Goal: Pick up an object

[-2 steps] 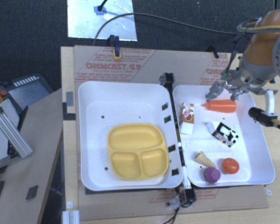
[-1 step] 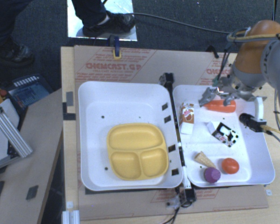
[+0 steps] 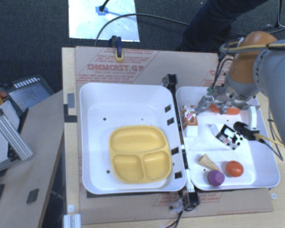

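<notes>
Purple ball [image 3: 215, 177] and red ball [image 3: 234, 168] sit at the right bin's [image 3: 268, 177] near edge, cone [image 3: 208, 162] beside them. Farther back, the hand [image 3: 213, 101] hovers near the far edge, just beside an orange piece [image 3: 229, 110]; its grip I cannot tell.

The arm [image 3: 275, 75] is running off the right edge, and the end effector [image 3: 217, 102] is covering part of an orange thing [image 3: 230, 111] near the right bin's [image 3: 270, 175] far edge.
</notes>
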Available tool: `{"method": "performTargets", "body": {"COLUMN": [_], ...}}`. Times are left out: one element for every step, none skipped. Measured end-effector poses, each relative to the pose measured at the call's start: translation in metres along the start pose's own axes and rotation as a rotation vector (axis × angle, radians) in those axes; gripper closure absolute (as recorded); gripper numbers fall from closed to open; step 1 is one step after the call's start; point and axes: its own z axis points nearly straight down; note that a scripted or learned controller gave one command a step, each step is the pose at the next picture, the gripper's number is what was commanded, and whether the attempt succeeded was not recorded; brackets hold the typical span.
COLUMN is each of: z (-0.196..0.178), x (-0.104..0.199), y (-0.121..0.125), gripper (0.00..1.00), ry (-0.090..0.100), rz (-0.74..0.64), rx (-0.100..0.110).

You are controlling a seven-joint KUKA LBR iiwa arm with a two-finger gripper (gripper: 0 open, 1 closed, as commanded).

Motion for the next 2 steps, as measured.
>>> {"method": "performTargets", "body": {"z": [0.0001, -0.0081], "x": [-0.002, -0.003], "y": [0.0001, -0.0002], "gripper": [0.0, 1.0], "ry": [0.001, -0.003], "rz": [0.004, 0.002], "rx": [-0.002, -0.002]}}
